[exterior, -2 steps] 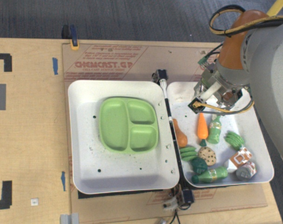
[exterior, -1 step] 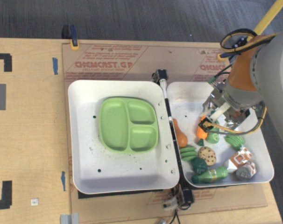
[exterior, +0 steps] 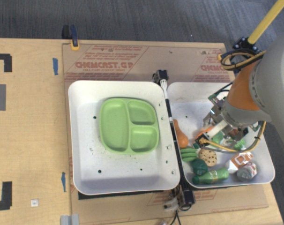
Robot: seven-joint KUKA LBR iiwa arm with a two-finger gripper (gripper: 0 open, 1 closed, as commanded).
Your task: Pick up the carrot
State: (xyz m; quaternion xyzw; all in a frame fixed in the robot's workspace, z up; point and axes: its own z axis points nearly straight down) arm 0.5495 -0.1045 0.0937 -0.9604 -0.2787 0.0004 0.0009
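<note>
Carrot (exterior: 180, 134): we find it lying in the right bin (exterior: 189, 93), against that bin's left wall, its narrow end pointing up the view and its thick orange end down; below the carrot we note green toy vegetables (exterior: 189, 153), and just to their right a round speckled cookie (exterior: 208, 157); further from the carrot, toward the bin's lower right corner, sit a long green piece (exterior: 211, 176), a grey lump (exterior: 246, 173) and a small orange-and-white item (exterior: 242, 159); the gripper (exterior: 211, 131) hangs to the right of the carrot, apart from it, amid loose cables; whether it is wide or narrow we cannot tell; the left bin (exterior: 81, 139), beyond the carrot's wall, bears a green divided plate (exterior: 129, 125).
</note>
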